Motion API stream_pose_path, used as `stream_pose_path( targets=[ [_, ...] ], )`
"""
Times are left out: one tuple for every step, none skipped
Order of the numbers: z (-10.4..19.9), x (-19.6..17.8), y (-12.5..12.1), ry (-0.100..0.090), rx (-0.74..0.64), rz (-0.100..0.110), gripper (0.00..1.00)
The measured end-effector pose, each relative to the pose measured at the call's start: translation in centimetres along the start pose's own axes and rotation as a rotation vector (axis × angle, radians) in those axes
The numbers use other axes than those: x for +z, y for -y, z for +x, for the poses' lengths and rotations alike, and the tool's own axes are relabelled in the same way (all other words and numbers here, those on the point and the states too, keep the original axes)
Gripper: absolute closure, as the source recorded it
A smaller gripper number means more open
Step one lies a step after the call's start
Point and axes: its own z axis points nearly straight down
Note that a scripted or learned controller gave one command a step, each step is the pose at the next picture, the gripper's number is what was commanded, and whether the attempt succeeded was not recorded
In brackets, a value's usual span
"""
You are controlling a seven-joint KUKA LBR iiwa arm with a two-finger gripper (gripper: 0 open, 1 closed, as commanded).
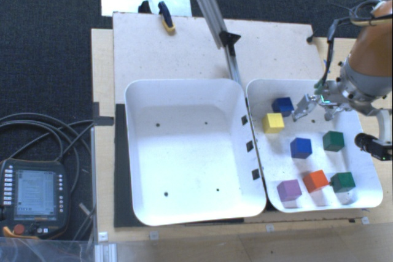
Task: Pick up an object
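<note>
- My arm (368, 52) reaches in from the right, its orange band above the wrist, over the right bin (362, 132).
- My hand (305, 108) sits above the upper part of that bin, metal fingers (302, 111) pointing left, just beside the dark blue cube (282, 105).
- Whether those fingers are spread or pressed together, I cannot tell (they are small and blurred here); nothing shows between them.
- The right bin carries seven cubes: the dark blue cube near its top, a yellow cube (274, 123) just below and left of it, a blue cube (301, 147) in the middle, and a green cube (333, 140) to its right.
- Along the near edge sit a purple cube (288, 190), an orange cube (316, 180) and a second green cube (343, 181).
- The left bin (138, 150) lies beside the right one, rims touching.
- A control pendant (34, 196) with its cables lies on the floor left of the desk (184, 46).
</note>
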Motion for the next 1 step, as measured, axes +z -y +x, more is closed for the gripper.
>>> stream_pose_path(
  targets=[
    [-0.02,-0.19,-0.08,0.001,0.001,-0.004,0.00]
  ],
)
